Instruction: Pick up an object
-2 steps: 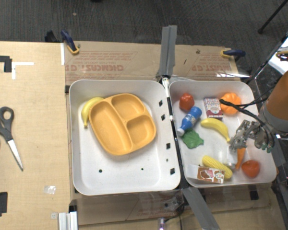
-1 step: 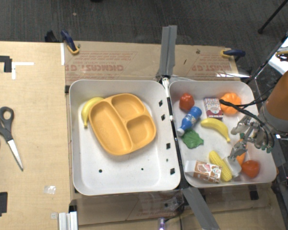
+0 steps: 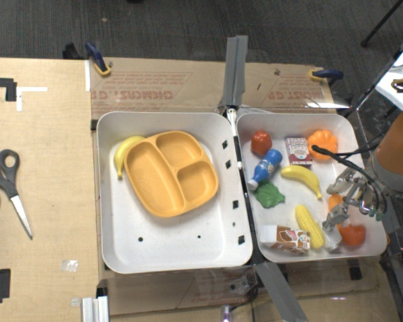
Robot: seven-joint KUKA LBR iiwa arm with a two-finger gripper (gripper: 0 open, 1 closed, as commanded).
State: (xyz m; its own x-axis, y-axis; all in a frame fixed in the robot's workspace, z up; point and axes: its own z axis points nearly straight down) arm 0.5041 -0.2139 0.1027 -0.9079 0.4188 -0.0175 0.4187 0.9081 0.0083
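2 shallow white bins with rounded corners sit side by side on a pale wooden bench, backed by flattened brown cardboard held by blue clamps. Left bin [image 3: 121,247]: smooth plastic floor, holding 1 orange 3-compartment plate [image 3: 169,173], glossy and rounded, lying tilted across the middle; 1 yellow banana [image 3: 124,151] curves along its upper-left rim, touching it. Right bin [image 3: 346,123]: a crowd of small toy foods. Along the back, 1 red tomato-like piece [image 3: 260,142], 1 small printed carton [image 3: 296,149] and 1 ribbed orange pumpkin [image 3: 322,143]. Below these, 1 blue-and-white bottle [image 3: 265,167] lying on its side, 1 lumpy green leafy piece [image 3: 269,195] just beside it, 1 slim yellow banana [image 3: 302,177] toward the middle. Near the front wall, 1 knobbly yellow corn cob [image 3: 309,225], 1 brown printed packet [image 3: 290,239] touching it, and 1 red-orange round piece [image 3: 352,234] in the front right corner. The metal gripper [image 3: 342,206], trailing black cables, hangs low over the right side of this bin, just above the red-orange piece; whether its fingers are parted or together cannot be told. On the bench at far left, 1 pair of grey-handled scissors [image 3: 12,186].
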